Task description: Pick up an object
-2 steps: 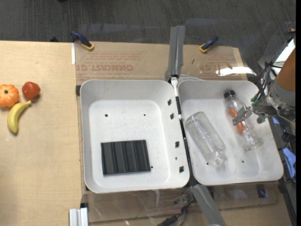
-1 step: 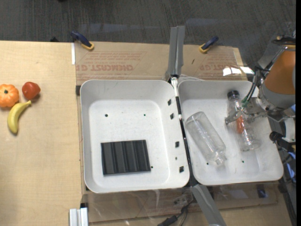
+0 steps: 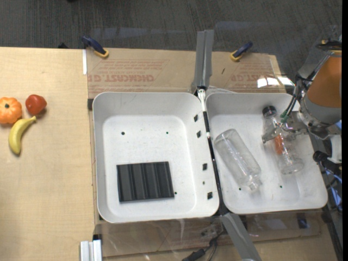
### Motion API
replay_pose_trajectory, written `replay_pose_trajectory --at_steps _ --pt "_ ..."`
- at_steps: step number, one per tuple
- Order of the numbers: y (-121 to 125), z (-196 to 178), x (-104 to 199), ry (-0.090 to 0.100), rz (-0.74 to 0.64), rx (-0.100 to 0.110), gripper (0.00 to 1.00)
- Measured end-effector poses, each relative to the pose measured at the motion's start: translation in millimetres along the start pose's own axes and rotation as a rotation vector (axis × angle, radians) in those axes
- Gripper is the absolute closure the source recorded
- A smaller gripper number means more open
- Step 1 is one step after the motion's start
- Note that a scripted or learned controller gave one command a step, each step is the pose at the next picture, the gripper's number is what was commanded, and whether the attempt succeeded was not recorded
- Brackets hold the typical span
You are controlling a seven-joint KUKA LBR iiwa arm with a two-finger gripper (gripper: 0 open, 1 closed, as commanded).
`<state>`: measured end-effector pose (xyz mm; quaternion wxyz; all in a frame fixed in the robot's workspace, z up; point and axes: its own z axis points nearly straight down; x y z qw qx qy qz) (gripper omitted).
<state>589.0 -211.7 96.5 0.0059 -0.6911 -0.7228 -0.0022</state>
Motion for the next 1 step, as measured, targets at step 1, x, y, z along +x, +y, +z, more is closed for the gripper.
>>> replay_pose_trajectory --at_steps 1 --pt "37.4 -88.3 62.5 -0.012 0.047 -0.002 1.00"
